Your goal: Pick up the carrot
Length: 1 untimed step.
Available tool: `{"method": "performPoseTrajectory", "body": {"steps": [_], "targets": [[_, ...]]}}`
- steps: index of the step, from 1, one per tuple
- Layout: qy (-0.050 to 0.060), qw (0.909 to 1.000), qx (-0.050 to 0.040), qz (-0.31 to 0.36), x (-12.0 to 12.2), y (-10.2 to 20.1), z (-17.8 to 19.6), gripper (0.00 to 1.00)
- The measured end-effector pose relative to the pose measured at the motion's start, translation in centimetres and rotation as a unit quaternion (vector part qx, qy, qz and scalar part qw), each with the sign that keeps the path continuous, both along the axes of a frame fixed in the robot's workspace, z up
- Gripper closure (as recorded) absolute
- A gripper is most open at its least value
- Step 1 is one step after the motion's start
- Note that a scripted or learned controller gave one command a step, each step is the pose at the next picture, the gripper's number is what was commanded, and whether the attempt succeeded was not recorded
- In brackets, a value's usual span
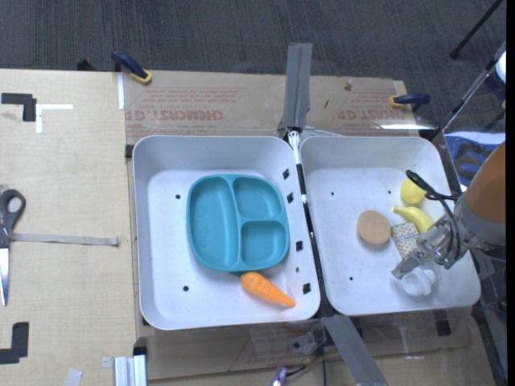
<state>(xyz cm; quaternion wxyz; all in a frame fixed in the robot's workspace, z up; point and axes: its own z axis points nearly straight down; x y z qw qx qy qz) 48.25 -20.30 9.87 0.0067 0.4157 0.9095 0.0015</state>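
Reaching the carrot (pixel 268 289) means carrying the gripper (pixel 418 257) out of the right bin (pixel 354 296), over the divider, into the left bin (pixel 161 296), well apart to its left, then closing across the carrot's narrow width beside the blue tray (pixel 211 223). Whether the gripper stands wide or narrow cannot be told. Small items clutter around it.

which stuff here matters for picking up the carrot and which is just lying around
For the job:
carrot, in the left bin
gripper, over the right bin

Just lying about:
teal divided plate
banana
lemon
round tan disc
scissors on the bench
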Motion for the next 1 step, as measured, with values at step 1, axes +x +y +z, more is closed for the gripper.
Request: {"method": "performPoseTrajectory", "body": {"steps": [1], "targets": [[-0.008, 1.0000, -0.0056, 0.001, 0.48, -0.25, 1.22, 1.00]]}}
